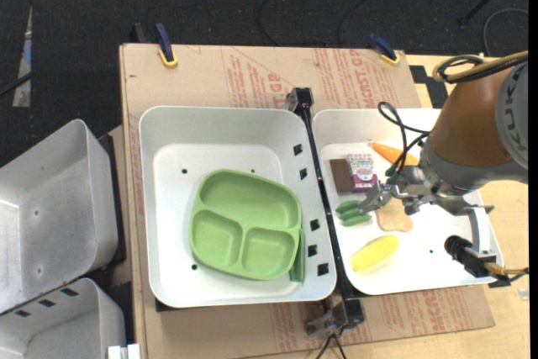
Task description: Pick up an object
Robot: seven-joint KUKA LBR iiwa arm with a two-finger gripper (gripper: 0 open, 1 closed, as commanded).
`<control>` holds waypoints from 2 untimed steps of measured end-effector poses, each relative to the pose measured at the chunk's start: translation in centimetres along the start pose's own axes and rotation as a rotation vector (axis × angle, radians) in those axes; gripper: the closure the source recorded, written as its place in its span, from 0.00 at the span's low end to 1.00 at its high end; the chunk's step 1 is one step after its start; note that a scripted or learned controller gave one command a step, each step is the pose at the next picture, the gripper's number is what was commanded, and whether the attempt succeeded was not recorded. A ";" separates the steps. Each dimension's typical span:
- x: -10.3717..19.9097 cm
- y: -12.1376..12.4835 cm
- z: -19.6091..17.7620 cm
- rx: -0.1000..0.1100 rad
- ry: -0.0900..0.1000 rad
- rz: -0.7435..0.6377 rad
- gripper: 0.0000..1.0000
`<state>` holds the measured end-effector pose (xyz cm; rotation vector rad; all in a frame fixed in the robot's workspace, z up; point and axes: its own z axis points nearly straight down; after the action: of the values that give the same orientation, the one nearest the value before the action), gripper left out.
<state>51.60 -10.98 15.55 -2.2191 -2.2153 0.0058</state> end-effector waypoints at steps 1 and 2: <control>-0.7 0.2 4.6 -0.003 0.000 0.001 0.00; -0.6 0.3 3.3 -0.007 -0.001 0.002 1.00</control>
<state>51.83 -11.61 12.20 -2.2255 -2.2178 -0.0007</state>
